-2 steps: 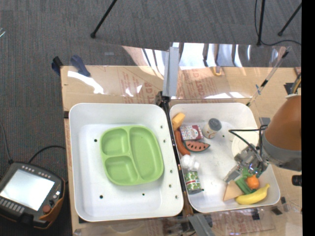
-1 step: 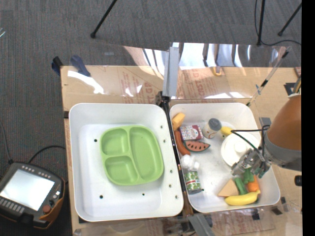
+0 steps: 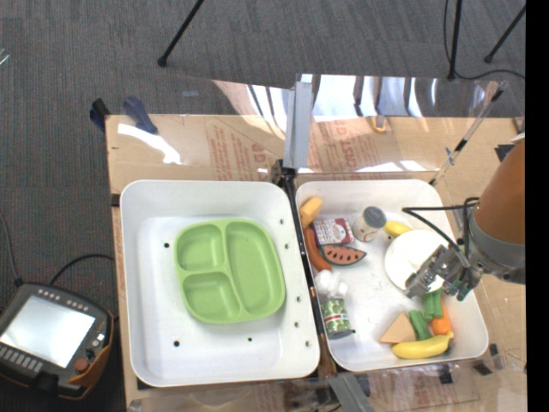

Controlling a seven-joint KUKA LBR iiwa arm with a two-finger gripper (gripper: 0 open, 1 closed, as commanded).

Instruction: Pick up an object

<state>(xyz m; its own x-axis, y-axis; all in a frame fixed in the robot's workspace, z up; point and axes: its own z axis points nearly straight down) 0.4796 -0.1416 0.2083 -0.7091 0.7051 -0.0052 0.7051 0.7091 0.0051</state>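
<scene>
My gripper [image 3: 440, 287] hangs low over the right side of the right bin [image 3: 369, 360], just past the edge of a white round plate [image 3: 407, 259]. Its fingers look open, with nothing between them. Directly below and in front of it lie green toy vegetables [image 3: 427, 310] and a small orange carrot [image 3: 442, 324]. A yellow banana [image 3: 421, 348] and a tan wedge [image 3: 397, 330] lie closer to the bin's front wall. The grey arm with its orange band [image 3: 508, 204] comes in from the right.
The same bin holds a watermelon slice [image 3: 343, 254], a red-and-white packet [image 3: 332, 229], a small jar [image 3: 371, 221], a yellow piece [image 3: 396, 227], an orange piece [image 3: 310, 209] and a small bottle [image 3: 334, 307]. A green divided plate [image 3: 230, 270] lies in the left bin [image 3: 146, 230].
</scene>
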